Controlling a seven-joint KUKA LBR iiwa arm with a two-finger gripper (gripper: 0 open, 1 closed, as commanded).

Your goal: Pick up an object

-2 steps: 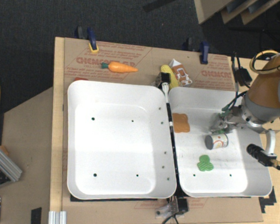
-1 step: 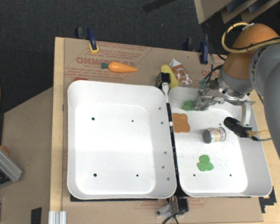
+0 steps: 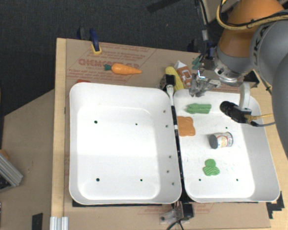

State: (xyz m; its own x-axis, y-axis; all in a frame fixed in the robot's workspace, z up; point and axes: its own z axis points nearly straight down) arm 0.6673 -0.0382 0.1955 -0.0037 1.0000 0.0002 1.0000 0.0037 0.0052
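The cardboard tabletop (image 3: 58,130) carries two white bins. The end effector (image 3: 198,89) hovers over the right bin's (image 3: 259,161) far-left corner, grasping nothing, just beyond a green piece (image 3: 199,109).

green pea pod (image 3: 199,109), orange slab (image 3: 186,126), can (image 3: 221,140), green leaf (image 3: 211,168) in right bin.

The arm (image 3: 281,43) is a thick, smooth grey tube with rounded contours, ringed by a glossy orange band (image 3: 240,33) above the wrist. Black and yellow cables (image 3: 227,7) loop around that band. Below it sits a pale metal flange and a small silvery gripper (image 3: 199,87).
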